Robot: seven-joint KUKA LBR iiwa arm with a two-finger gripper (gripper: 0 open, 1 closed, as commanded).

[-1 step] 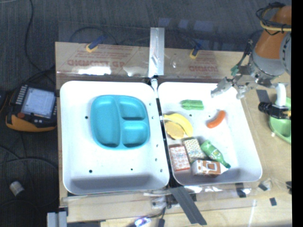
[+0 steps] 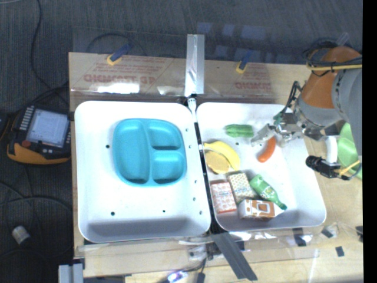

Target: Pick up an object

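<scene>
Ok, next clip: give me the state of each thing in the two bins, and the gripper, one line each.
Blue tray: flat in left bin, compartments bare.
Green pepper: lying in right bin, free.
Carrot: lying just under the gripper, not visibly held.
Banana: lying by the divider.
Green bottle: on its side.
Three boxes: flat, clustered.
Gripper: low over the right bin.

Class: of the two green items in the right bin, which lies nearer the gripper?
The green vegetable near the bin's top, left of the gripper. The green bottle lies lower, beside the small cartons.
</scene>
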